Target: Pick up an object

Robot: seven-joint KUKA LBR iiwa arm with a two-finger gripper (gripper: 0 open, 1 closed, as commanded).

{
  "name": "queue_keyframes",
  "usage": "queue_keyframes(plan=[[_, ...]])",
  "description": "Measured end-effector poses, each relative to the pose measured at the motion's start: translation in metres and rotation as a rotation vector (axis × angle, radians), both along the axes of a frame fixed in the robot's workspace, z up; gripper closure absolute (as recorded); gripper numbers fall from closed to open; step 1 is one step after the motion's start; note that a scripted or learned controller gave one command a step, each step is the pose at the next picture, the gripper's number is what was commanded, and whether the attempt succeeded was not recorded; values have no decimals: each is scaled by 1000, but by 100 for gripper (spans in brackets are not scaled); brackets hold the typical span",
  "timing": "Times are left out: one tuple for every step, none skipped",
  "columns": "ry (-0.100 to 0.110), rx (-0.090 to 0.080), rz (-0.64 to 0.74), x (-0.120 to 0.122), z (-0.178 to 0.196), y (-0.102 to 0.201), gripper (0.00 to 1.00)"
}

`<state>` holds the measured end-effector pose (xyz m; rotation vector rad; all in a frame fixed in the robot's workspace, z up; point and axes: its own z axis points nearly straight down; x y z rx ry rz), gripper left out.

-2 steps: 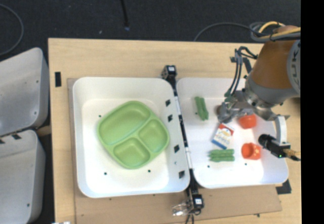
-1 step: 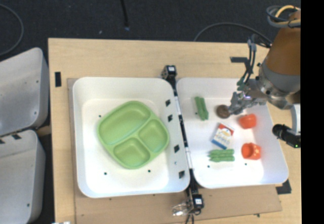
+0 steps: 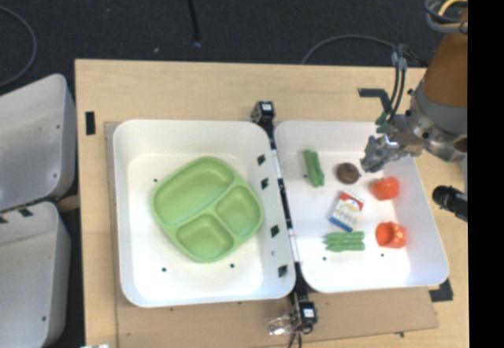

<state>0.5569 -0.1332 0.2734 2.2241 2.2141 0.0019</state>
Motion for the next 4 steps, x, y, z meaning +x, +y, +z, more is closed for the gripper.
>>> queue_keyframes(plan=[[3, 2, 10, 18, -15, 51, 100], [1, 1, 10, 37, -17, 88, 100], [0, 2, 12, 61, -12, 141, 100], [1, 1, 10, 83, -27, 180, 100]])
